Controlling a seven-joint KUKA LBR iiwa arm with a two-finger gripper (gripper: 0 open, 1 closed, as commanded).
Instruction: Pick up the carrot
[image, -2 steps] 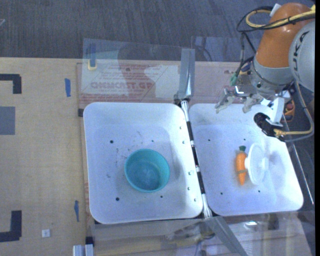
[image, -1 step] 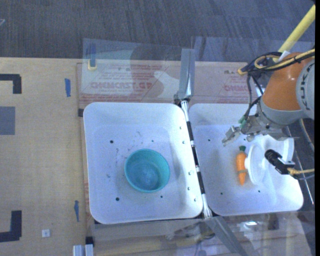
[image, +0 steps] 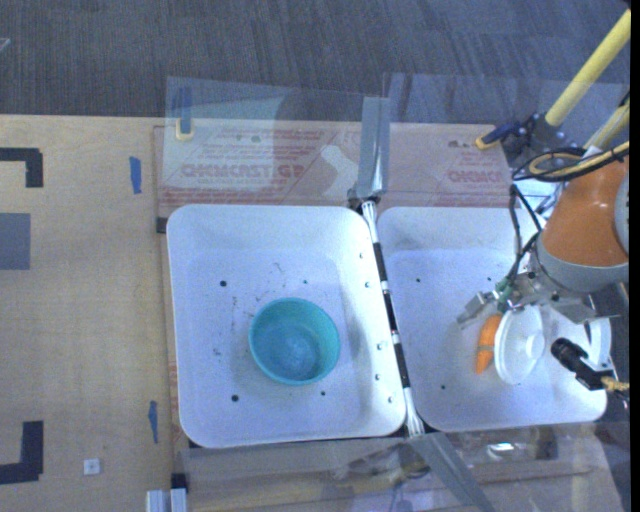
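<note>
left bin (image: 200, 240): teal bowl (image: 294, 341) near centre, toward 5 o'clock | right bin (image: 430, 250): carrot (image: 486, 346) at 3 o'clock side, touching white cup (image: 518, 348) on its right | gripper (image: 492, 305) just above carrot's 12 o'clock end; open or closed: cannot tell | arm (image: 585, 225) enters from 2 o'clock

Desk (image: 80, 330): pale wood top, black corner marks, blue tape strips (image: 135, 175). Floor (image: 250, 50): dark grey carpet beyond the far edge. Clear plastic panels (image: 270, 140) stand behind two white bins (image: 200, 240). Lighting even, soft.
</note>
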